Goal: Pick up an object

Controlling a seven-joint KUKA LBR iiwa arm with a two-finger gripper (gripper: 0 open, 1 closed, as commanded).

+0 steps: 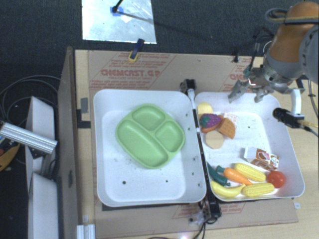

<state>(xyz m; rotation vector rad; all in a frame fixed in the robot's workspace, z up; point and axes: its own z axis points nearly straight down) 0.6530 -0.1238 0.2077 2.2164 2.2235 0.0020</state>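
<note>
Claw (247, 89) hangs spread and empty over the far edge of the right bin (289, 148), and I judge it may pinch two toys or slip, since grapes (211, 120), bread (227, 128) and cookie (215, 140) crowd the divider side.

Lit evenly from overhead, fairly bright. Glaring off the white bins (149, 193) and the foil sheet (118, 13). Casting only faint shadows. Looking soft and grainy throughout, blurring slightly on the arm (291, 39).
</note>
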